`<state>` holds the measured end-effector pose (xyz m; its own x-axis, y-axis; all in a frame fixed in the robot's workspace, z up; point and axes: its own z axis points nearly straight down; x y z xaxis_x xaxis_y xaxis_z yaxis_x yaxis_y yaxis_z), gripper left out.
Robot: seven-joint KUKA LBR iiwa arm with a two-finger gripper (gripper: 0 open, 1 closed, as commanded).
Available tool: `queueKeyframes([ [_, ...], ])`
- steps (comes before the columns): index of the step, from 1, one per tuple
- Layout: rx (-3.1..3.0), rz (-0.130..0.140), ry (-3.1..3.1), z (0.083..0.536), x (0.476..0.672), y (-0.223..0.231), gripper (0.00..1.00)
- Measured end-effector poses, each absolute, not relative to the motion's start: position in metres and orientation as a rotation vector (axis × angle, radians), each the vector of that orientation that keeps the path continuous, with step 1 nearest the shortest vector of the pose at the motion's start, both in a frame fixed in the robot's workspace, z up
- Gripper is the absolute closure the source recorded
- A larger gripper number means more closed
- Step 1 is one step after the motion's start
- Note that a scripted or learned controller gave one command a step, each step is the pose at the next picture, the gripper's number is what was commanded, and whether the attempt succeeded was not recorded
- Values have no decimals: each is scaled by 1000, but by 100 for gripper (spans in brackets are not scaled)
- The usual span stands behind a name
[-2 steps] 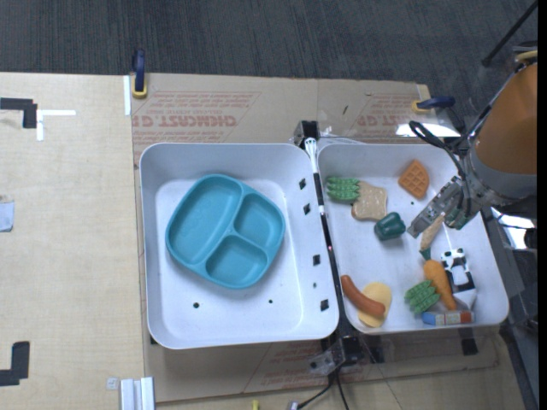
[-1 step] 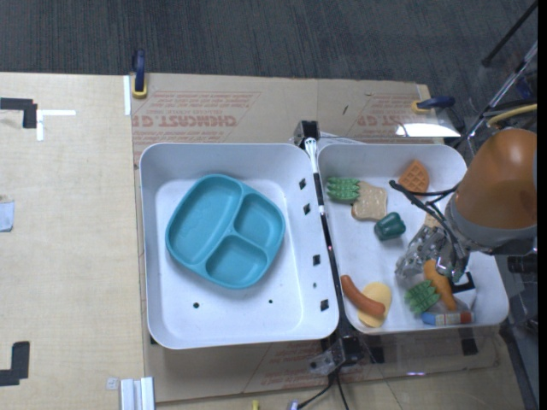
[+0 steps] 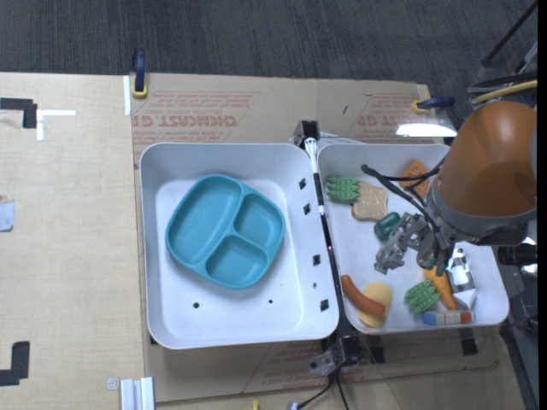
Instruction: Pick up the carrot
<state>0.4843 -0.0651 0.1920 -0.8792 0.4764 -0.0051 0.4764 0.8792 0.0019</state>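
The carrot (image 3: 443, 287) is a short orange stick, slanting down toward the right bin's (image 3: 491, 314) near right corner, with its upper end hidden under the arm. A green leafy piece (image 3: 421, 296) lies just beside it on the left.

The left bin (image 3: 224, 331) holds a teal plate (image 3: 226, 231) with three compartments, set near the bin's middle. The right bin holds the carrot, a green bundle (image 3: 344, 188) and a tan slice (image 3: 370, 203) near its far edge, a sausage (image 3: 359, 295) touching a yellow bun (image 3: 374, 301) at the near left, and a small flat piece (image 3: 448, 318) by the near edge.

The hand (image 3: 395, 252) hangs over the middle of the right bin; whether it is open or closed cannot be told. The carrot lies near it, toward the bin's right edge, apart from its fingertips.
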Motion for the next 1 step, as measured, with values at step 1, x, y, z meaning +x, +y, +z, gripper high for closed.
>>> queueKeyframes([
  [1,772,1,3040,192,484,-65,0],
])
